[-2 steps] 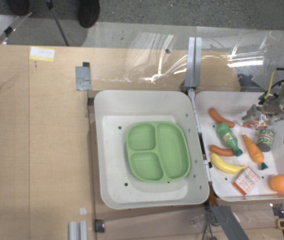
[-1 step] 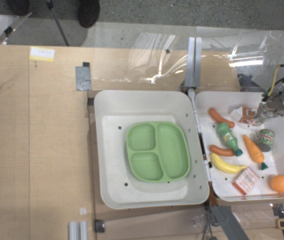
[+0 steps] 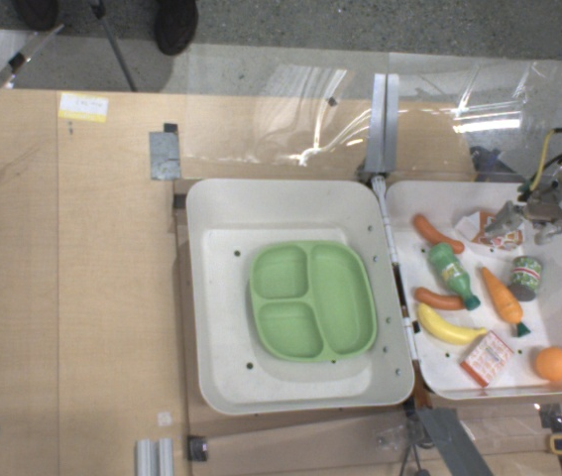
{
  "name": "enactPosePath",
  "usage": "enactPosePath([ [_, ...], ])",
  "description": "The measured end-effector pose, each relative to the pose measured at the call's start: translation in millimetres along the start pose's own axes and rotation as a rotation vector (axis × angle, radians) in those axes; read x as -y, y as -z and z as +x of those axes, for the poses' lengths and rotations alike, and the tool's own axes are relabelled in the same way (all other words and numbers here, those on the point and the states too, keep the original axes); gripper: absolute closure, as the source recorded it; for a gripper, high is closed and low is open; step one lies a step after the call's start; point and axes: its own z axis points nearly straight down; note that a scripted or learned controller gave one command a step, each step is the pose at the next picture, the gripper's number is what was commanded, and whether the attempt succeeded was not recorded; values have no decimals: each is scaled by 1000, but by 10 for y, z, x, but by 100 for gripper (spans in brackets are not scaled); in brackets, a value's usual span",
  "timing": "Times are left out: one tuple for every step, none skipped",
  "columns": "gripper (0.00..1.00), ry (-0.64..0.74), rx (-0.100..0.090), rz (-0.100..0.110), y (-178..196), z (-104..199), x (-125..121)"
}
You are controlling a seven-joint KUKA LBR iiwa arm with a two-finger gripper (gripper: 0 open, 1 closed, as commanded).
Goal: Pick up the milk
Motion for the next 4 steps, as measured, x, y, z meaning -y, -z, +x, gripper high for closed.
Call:
enactPosePath([
  [0, -28, -12, 37, -362, 352, 285],
  [0, -255, -7, 34, -68, 239, -235],
  [0, -140, -9, 35, -354, 244, 126],
  [0, -459, -5, 47, -261, 255, -291],
])
